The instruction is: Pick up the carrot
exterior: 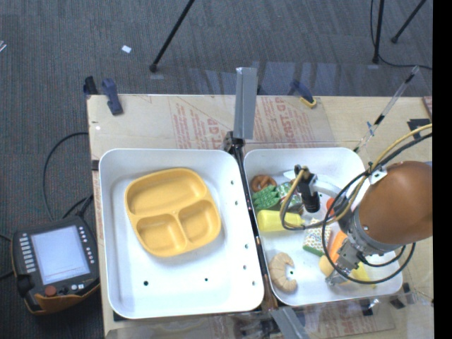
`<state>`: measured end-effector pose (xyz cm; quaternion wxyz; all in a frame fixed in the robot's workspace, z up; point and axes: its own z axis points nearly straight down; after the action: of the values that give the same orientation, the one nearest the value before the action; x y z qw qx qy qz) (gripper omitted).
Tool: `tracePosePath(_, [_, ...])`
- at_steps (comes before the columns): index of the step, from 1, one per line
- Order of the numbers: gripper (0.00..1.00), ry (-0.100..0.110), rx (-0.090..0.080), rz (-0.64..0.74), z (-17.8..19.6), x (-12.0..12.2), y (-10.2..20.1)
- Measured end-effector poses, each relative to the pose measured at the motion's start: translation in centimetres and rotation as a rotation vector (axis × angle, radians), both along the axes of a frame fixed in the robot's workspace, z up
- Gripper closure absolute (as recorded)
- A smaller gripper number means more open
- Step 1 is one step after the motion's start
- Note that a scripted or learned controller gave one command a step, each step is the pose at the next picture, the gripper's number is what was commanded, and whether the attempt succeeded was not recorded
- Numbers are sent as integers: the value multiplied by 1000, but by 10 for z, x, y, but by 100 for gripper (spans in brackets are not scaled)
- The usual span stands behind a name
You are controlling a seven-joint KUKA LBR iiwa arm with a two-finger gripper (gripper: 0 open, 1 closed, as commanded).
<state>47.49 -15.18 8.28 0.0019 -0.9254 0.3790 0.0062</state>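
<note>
Grey arm (392, 203) bends low over the carrot (337, 244).

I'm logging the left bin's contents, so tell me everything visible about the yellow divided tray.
The yellow divided plastic tray lies flat in the left white bin, turned at a slight angle to the bin's sides. It has rounded corners, a raised rim, and three compartments: one long one at the back, two smaller ones in front. It rests on the bin floor alone.

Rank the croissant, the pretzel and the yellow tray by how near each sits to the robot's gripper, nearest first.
From the gripper:
1. Croissant, just to its left in the right bin.
2. Pretzel, at that bin's far left corner.
3. Yellow tray, over in the left bin.
</note>
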Motion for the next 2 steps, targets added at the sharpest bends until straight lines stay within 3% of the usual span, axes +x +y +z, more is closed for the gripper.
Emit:
tracePosePath(1, [100,-8,-1,54,104,10,84])
tracePosePath(2, [100,-3,7,528,100,36,106])
